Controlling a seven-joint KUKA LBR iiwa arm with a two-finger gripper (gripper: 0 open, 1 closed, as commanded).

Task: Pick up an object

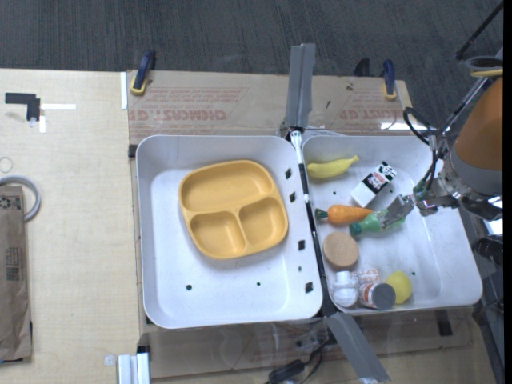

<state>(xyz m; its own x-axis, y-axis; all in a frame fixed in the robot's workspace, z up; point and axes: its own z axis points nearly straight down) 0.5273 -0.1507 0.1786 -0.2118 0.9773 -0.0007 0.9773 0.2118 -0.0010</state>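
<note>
My gripper (398,210) reaches in from the right and hangs low in the right bin (448,282). Its tip is right at the upper right end of a green toy (373,226) that lies on the bin floor. An orange carrot (349,214) lies just left of the gripper. A black and white box (377,180) sits just above it, and a yellow banana (332,166) lies near the bin's top left. Nothing is seen lifted.
A tan round disc (342,249), a white cup (344,287), a small grey-capped bottle (376,294) and a yellow piece (400,286) crowd the right bin's lower left. The left bin (160,294) holds a yellow divided plate (233,208). Blue clamps (144,70) stand at the back.
</note>
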